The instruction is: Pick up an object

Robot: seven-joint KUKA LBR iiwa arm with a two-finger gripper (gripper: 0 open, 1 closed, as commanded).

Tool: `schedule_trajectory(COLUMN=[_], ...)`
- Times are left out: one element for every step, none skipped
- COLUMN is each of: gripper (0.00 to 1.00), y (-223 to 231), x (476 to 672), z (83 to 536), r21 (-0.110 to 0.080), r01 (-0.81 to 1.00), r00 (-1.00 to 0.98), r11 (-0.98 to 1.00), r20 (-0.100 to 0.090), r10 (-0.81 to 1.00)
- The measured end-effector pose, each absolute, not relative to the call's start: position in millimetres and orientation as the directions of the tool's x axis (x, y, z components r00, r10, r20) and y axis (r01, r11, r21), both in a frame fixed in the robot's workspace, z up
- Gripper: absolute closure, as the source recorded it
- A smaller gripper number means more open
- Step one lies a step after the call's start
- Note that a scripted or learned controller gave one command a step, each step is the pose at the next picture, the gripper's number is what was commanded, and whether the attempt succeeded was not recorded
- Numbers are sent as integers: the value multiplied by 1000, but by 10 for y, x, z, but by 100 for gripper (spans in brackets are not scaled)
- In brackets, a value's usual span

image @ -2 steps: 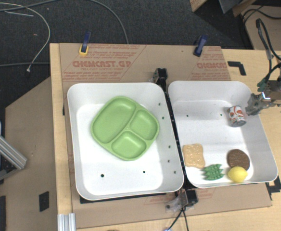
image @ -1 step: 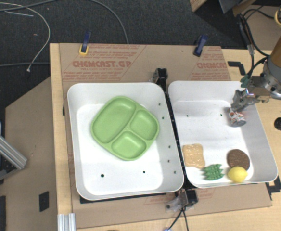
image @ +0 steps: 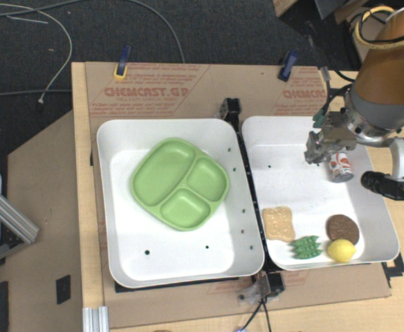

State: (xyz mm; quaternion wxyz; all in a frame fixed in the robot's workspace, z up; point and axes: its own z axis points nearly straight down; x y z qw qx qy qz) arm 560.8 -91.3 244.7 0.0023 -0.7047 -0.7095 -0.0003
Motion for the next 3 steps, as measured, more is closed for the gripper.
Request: schedule_trajectory(gripper=[100,100,100], y=[-351,240,753], x=[5621,5775,5843], z=[2474,2499,2515], r21=[-2,2,2], r01=[1000,1000,1000], r00=[-7,-8,-7], r11=[7,8,7], r20=[4,2,3], r10=[1000,1000,1000])
